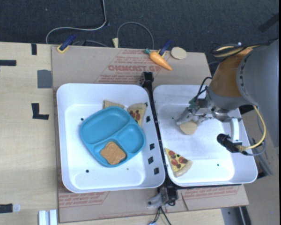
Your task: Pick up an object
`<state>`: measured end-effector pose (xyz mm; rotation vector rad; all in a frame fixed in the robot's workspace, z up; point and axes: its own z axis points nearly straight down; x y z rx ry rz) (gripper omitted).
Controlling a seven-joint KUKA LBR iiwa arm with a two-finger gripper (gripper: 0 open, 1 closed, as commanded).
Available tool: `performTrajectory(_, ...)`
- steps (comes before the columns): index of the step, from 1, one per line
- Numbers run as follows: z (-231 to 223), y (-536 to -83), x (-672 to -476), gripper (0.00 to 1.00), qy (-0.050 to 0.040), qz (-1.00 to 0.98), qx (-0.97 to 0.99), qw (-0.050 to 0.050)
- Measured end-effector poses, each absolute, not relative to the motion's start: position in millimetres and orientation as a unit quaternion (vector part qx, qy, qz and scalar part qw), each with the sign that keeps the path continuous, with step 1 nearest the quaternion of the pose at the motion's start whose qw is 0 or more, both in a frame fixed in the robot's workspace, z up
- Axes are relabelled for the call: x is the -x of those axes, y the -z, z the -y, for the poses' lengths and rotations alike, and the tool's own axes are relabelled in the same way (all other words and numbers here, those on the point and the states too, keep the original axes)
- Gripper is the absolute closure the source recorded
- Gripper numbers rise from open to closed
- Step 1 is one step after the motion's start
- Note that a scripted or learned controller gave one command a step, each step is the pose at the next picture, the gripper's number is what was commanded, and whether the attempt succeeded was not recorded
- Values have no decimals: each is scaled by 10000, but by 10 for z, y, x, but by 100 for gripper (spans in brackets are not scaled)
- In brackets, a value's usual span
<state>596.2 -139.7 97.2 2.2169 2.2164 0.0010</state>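
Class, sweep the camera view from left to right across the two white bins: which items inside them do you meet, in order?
Blue divided plastic tray → brown toast piece → pepperoni pizza slice toy → pale beige round piece

My tabletop is light wood with black tape marks. A brown cardboard sheet lies on it. Dark carpet floor behind, cables trailing across it.
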Motion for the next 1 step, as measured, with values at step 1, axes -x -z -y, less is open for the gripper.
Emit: performTrajectory(1,1011,-853,-6431,100,-6,-7089,-7053,12)
